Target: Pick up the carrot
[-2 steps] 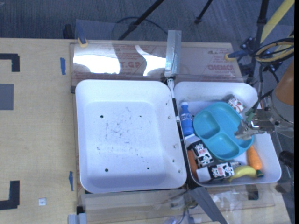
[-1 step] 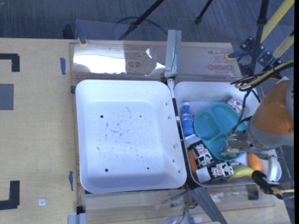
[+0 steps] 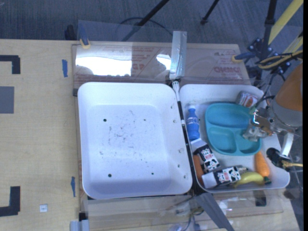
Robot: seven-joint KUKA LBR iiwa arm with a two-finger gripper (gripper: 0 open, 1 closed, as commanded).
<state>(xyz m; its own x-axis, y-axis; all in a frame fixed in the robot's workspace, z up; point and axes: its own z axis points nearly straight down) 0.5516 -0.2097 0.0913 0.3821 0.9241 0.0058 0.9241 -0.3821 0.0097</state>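
While the carrot (image 3: 262, 164) lies loose at the bin's (image 3: 284, 181) four o'clock, fingers (image 3: 252, 133) unreadable, hover above the plate (image 3: 231, 129).

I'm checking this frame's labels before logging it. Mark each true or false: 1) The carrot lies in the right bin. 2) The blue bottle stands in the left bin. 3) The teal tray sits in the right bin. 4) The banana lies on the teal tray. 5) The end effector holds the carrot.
1) True: the carrot lies in the right bin, near its front right corner.
2) False: the bottle lies in the right bin, by the divider next to the left bin.
3) True: the tray sits there.
4) False: the banana lies on the bin floor, in front of the tray.
5) False: the end effector is over the tray's right edge, apart from the carrot.
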